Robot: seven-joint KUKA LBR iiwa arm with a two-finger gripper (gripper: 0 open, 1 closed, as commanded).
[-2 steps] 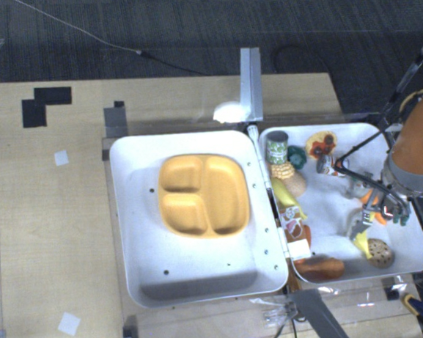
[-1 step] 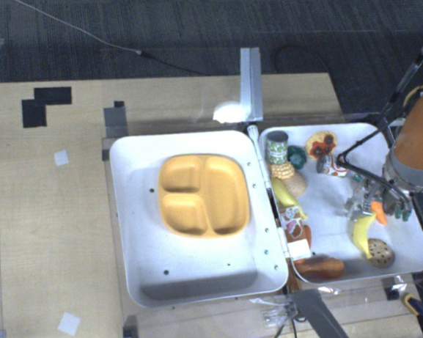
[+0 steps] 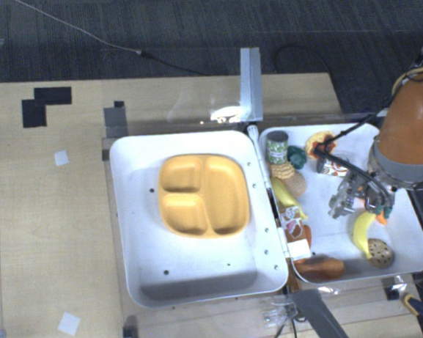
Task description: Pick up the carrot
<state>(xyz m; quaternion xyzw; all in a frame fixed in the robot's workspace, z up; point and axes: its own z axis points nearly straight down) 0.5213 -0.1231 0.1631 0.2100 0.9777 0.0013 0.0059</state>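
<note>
Camera view: tool (image 3: 356, 202) is seen low in the right bin (image 3: 418, 257). Carrot (image 3: 381, 217) (a small orange bit, partly hidden) is noted just right of the tool, beside the banana (image 3: 362, 231); long axis unclear. Tool opening cannot be told; nothing is seen held.

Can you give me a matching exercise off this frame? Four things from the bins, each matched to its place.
Things:
1. yellow divided plate
2. green-labelled can
3. banana
4. hot dog

Places:
A. near-left corner of the right bin
B. far-left corner of the right bin
C. middle of the left bin
D. right bin, just on the near side of the gripper

Pairs: 1-C, 2-B, 3-D, 4-A
</note>
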